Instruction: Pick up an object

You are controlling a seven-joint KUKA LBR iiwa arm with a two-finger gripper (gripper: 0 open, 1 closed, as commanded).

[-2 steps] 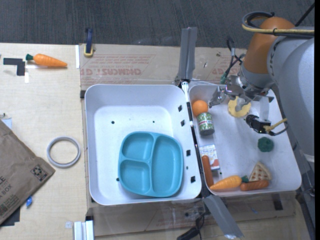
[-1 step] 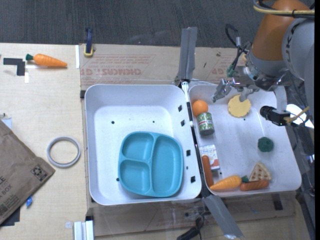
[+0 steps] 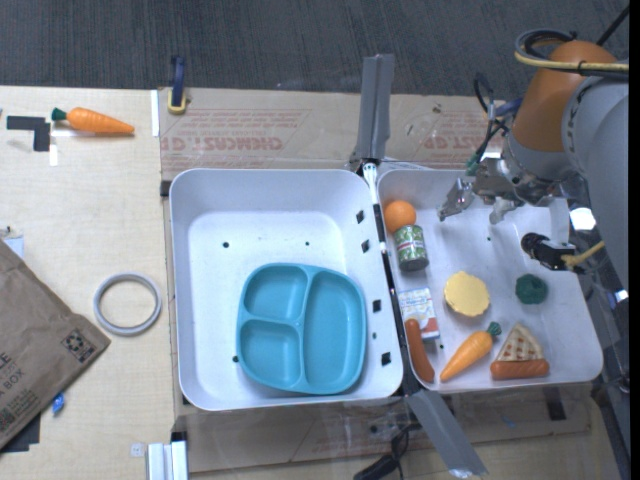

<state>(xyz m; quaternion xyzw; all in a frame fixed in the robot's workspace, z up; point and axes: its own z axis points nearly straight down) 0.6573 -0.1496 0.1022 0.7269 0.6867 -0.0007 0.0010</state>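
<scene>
- Camera view, edges and room: the grey arm with the orange band (image 3: 560, 98) is reaching in from the right, over the far right corner of the right-hand shallow white bin (image 3: 575, 368). The two-finger gripper (image 3: 478, 200) is hanging above bare bin floor near the far wall, nothing between its fingers; whether the jaws are wide or narrow, cannot tell.
- Bare floor is showing under the gripper and along the far strip of the right bin; the near half is crowded.
- Right bin contents: a round orange fruit (image 3: 400, 214) is sitting against the left wall, a small green-labelled can (image 3: 411, 247) just below it, lying with its long axis running far-to-near.
- A small white carton (image 3: 419, 309) is lying beside a red-orange sausage (image 3: 419, 350), which is running along the left wall, far-to-near.
- A pale yellow round disc (image 3: 466, 294) is sitting mid-bin; a dark green lump (image 3: 532, 289) is near the right wall.
- An orange toy carrot (image 3: 466, 355) is lying diagonally, green top pointing up-right, tip down-left, beside a waffle-patterned wedge (image 3: 520, 352).
- Left-hand white bin (image 3: 200, 268): holding a blue three-compartment tray (image 3: 301, 327), near side.
- Bench left: a second orange carrot (image 3: 95, 121), a grey tape ring (image 3: 127, 302), a brown cardboard box (image 3: 35, 348).
</scene>
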